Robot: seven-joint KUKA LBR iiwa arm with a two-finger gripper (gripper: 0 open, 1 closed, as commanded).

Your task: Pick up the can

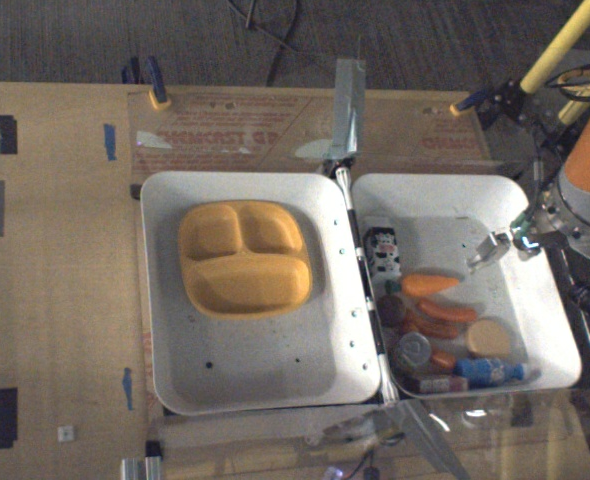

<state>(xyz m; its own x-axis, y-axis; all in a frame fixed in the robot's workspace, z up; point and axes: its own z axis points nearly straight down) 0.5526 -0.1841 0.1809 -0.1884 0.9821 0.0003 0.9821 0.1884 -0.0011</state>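
In the right bin (535, 268), the grey, round-topped can (412, 349) stands upright; jaws' (487, 251) state unclear.

cardboard sheet (305, 128): red print running across upper centre of frame, appearing upside down, too blurred for reading
small carton (381, 251): showing black-and-white cow pattern, no letters reading clearly

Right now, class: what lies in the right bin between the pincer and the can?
In the camera view, the carrot and the hot dog lie between the pincer and the can; bare bin floor separates pincer and carrot.
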